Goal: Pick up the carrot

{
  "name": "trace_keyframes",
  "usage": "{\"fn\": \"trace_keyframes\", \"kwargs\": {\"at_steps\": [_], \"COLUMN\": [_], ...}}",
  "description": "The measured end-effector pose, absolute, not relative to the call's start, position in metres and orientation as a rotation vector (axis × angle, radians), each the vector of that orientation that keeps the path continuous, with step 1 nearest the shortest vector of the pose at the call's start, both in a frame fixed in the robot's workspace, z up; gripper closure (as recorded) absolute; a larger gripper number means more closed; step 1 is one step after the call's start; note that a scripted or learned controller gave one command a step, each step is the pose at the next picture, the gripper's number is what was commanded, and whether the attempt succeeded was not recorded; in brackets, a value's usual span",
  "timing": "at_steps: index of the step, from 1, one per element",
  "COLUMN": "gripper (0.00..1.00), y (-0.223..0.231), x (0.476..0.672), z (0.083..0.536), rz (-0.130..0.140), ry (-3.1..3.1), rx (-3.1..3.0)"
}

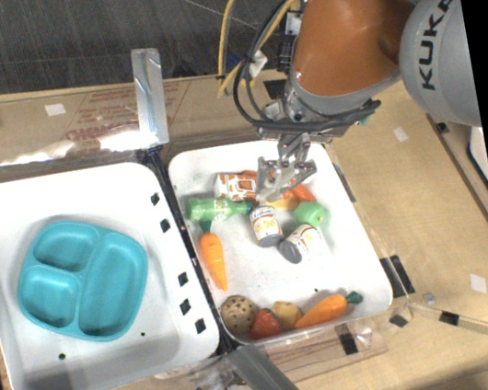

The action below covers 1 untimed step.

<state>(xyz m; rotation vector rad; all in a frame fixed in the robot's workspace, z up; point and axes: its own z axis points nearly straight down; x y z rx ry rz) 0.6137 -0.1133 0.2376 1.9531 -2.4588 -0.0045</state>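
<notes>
Camera view: carrot (213, 258) lying lengthwise at nine o'clock in the right bin (367, 256), second carrot (324, 310) at six; tool (284, 176) at twelve, grip state indeterminable, best lowered astride the carrot's thick middle.

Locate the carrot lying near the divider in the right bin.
The carrot lies in the right bin, against its left wall, pointing toward the near edge. The green bottle is just above it, and the brown ball just below.
</notes>
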Motion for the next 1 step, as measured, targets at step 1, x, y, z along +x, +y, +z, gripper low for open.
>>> {"fn": "trace_keyframes", "kwargs": {"at_steps": [1], "gripper": [1.0], "y": [-0.0825], "x": [0.6575], "z": [0.242], "rz": [0.0], "ry": [-2.458], "rx": [1.961]}}
